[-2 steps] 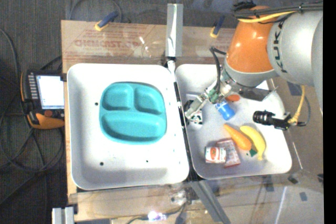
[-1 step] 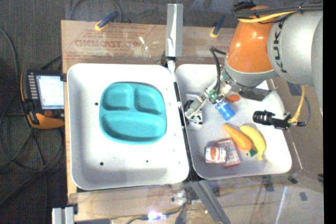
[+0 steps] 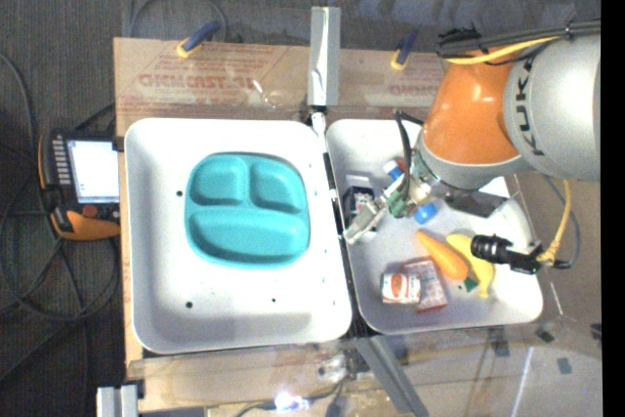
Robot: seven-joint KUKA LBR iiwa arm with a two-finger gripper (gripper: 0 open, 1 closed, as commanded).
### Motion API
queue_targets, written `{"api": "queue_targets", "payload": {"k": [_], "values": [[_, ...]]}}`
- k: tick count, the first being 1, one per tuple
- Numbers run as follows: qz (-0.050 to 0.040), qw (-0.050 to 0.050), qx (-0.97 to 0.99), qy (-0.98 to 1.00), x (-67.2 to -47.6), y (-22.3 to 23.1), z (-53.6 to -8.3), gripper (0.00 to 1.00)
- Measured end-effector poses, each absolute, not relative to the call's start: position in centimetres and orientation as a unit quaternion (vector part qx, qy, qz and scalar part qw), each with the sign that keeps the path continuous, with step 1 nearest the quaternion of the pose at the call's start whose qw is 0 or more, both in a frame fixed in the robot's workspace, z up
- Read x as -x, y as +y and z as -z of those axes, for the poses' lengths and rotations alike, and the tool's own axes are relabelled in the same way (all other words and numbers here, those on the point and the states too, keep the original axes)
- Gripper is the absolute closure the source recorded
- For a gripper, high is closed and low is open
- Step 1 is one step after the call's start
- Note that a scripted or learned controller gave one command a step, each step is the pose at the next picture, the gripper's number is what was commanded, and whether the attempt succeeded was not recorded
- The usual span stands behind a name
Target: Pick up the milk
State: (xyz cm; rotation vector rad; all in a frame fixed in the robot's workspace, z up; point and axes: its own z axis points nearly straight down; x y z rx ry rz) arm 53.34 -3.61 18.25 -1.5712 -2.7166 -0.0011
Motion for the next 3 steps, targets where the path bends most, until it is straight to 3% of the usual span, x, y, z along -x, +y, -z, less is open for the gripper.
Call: {"api": "queue_targets", "payload": {"k": [1,2,3], "values": [[0.0,0.002,0.522,-0.853,-48.7,-0.2,-18.2,0.0],[-0.0006,0.0,0.511,-0.859,-55.4,-5.4,-18.3,0.0],[0.0087,-0.016,0.521,-0.853,-58.1,-9.4,-11.8,0.0]]}}
